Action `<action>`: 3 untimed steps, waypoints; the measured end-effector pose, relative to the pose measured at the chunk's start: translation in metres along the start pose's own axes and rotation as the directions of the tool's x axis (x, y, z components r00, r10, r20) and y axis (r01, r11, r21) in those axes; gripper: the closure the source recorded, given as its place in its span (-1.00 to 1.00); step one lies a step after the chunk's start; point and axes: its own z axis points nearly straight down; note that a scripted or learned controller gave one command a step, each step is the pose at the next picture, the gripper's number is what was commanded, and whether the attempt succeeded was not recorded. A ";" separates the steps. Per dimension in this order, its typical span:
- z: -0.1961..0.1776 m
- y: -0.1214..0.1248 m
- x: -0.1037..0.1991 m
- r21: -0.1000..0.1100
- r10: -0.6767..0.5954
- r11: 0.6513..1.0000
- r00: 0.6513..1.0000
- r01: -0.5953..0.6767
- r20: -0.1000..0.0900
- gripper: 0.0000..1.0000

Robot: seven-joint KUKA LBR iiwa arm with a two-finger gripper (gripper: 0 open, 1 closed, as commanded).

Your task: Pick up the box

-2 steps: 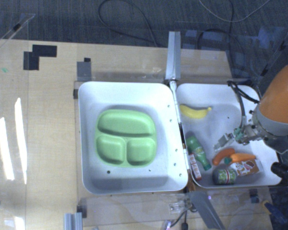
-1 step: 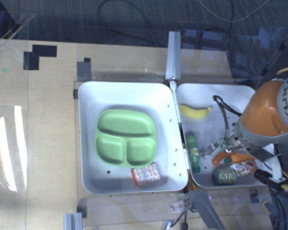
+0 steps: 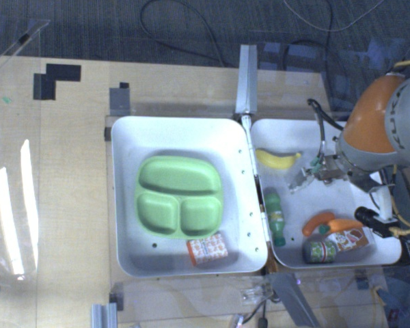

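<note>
The box [image 3: 207,249] is small, with a red and white print. It lies flat in the left bin [image 3: 123,203] near the front wall, just in front of the green divided tray [image 3: 180,195]. My gripper [image 3: 306,176] hangs over the right bin [image 3: 386,251], right of the banana [image 3: 277,159] and well away from the box. Nothing shows in its grasp.
The right bin also holds a green bottle [image 3: 274,216] along its left wall, an orange carrot-like piece [image 3: 326,222] and a brown bottle with a green cap [image 3: 336,245] at the front. A metal divider post [image 3: 246,80] stands between the bins at the back.
</note>
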 end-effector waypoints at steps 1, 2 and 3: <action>0.019 -0.043 0.019 -0.006 0.067 0.998 0.998 -0.067 0.001 -1.00; 0.019 -0.045 0.004 -0.005 0.063 0.998 0.998 -0.063 -0.001 -1.00; 0.014 -0.068 0.042 -0.022 0.078 0.997 0.997 -0.078 0.015 -1.00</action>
